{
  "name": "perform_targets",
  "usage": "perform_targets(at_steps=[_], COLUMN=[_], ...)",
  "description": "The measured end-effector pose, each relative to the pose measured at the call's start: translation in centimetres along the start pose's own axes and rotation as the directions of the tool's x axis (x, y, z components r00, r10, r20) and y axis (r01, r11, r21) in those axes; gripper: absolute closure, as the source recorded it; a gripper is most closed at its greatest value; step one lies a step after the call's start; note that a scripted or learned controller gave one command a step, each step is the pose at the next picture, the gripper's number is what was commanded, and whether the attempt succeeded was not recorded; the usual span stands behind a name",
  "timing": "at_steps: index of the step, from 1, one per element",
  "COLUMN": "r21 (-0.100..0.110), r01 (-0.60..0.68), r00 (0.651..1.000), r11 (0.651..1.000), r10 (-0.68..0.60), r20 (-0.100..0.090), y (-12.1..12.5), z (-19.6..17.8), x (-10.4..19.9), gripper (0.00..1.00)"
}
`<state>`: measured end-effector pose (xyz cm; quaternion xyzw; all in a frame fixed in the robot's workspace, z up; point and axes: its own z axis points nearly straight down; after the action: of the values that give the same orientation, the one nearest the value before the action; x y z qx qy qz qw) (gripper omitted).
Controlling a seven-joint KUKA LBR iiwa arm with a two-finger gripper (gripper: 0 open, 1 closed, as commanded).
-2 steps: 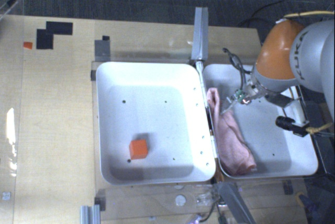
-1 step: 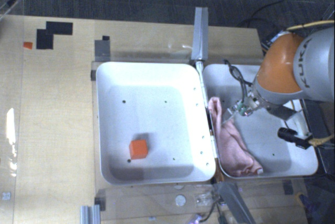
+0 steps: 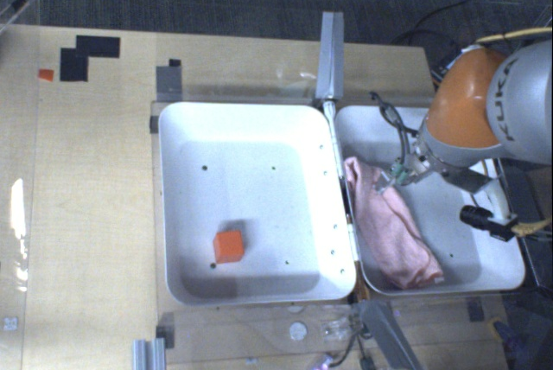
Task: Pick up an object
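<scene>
A pink cloth (image 3: 390, 228) lies crumpled along the left side of the right bin (image 3: 484, 264). A small orange cube (image 3: 229, 246) rests on the floor of the left bin (image 3: 259, 135), toward its near left corner. My gripper (image 3: 401, 175) reaches in from the right and hangs low over the cloth's upper right edge, at or just above the fabric. The grey arm with its orange band (image 3: 462, 111) covers the right bin's far right corner.
A metal post (image 3: 331, 57) stands at the back between the two bins. Cables (image 3: 393, 122) trail from the wrist over the right bin's far edge. A black connector (image 3: 484, 221) juts over that bin's right rim. Black markers (image 3: 85, 55) sit on the wooden bench at far left.
</scene>
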<state>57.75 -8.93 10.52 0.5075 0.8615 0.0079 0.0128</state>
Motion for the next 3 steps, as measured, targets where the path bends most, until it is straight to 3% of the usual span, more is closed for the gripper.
perform_targets(at_steps=[1, 2, 3], r21=[0.018, 0.019, 0.014], r01=[-0.138, -0.138, 0.012], r00=[0.99, 0.99, 1.0], r11=[0.99, 0.99, 1.0], r10=[0.138, 0.138, -0.012], r20=[-0.005, -0.005, -0.007], y=[9.1, 9.1, 7.1], z=[-8.0, -7.9, 1.2], x=[-0.8, -0.8, -4.0], gripper=[1.0, 0.0, 0.0])
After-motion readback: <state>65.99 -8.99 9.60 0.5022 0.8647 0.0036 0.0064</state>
